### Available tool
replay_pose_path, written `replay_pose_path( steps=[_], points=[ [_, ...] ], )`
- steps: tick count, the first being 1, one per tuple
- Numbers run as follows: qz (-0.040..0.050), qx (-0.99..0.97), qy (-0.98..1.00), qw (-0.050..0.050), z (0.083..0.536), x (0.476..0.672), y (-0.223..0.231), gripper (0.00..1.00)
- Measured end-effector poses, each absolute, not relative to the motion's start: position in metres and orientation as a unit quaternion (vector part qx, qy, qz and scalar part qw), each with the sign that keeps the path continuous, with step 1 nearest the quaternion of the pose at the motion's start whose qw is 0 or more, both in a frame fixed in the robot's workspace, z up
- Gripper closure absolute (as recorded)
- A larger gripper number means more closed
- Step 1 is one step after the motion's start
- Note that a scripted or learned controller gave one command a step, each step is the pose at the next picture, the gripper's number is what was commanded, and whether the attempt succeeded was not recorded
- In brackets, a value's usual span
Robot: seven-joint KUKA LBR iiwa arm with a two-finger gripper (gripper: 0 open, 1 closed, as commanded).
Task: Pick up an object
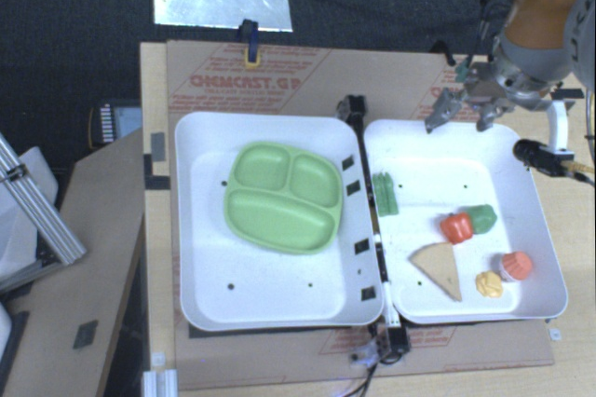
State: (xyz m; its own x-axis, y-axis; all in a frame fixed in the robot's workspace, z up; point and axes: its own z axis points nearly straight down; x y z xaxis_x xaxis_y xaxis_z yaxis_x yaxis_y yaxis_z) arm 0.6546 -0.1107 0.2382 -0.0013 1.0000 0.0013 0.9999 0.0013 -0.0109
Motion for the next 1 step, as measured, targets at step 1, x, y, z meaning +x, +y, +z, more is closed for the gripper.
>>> replay_pose_path(
  steps=[1],
  points=[
    [-0.0005, -0.706, -0.708, 0.0, 0.2463, 0.6568, -0.1104, 0.0]
  ],
)
